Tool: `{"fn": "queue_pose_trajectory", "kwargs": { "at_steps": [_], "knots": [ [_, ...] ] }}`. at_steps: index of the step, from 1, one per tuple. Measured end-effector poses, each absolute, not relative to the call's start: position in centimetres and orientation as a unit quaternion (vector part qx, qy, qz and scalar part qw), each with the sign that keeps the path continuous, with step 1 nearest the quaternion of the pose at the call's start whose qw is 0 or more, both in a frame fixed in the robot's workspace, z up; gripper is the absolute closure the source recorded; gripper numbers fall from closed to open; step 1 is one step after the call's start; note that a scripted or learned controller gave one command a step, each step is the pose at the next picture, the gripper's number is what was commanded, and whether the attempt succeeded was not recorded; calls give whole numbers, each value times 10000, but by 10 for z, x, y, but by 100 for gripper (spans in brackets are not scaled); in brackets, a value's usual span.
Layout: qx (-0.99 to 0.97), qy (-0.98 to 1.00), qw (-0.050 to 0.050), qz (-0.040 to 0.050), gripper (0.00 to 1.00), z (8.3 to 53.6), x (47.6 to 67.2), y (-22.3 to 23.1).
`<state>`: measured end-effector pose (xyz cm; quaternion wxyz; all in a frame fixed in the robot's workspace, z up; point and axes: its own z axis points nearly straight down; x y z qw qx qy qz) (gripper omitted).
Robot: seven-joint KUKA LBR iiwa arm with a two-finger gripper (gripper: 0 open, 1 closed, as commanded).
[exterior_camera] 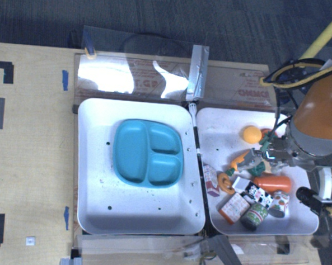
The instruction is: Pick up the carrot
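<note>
The end effector (264, 157) hangs low over the right bin (301, 221), in among the clutter near its middle; whether it is released or clenched I cannot tell, since the metal parts blur into the items beneath; nothing is plainly seen in its grasp, so the pick-up looks not yet done; closing on the carrot and lifting it are left. The carrot (272, 182), a long orange-red piece, lies just below the end effector, near or perhaps touching it; the view is too poor to say which. Around it the right bin holds an orange ball (252, 134) toward the back, a small orange piece (238, 160) to the left, a red-and-white box (235, 207), a dark green can (254, 217) and a black-and-white patterned item (260, 195), all crowded together. The left bin (96, 169) holds a blue divided tray (149, 153), its compartments bare; both bins sit side by side on the pale wooden surface (25, 148).
</note>
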<state>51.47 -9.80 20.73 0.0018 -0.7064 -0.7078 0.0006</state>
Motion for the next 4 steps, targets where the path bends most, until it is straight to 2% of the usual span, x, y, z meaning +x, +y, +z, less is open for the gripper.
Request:
{"fn": "queue_pose_trajectory", "kwargs": {
  "at_steps": [1, 2, 3, 4],
  "knots": [
    [-6456, -7637, -6, -1, 0, 169, 575, -96],
    [-5708, -8211, -18, -14, 0, 87, 580, -123],
    [-5730, -8196, -55, -24, 100, 99, 581, -126],
    [-5699, -8217, -43, -30, 100, 216, 594, -70]
  ]
}}
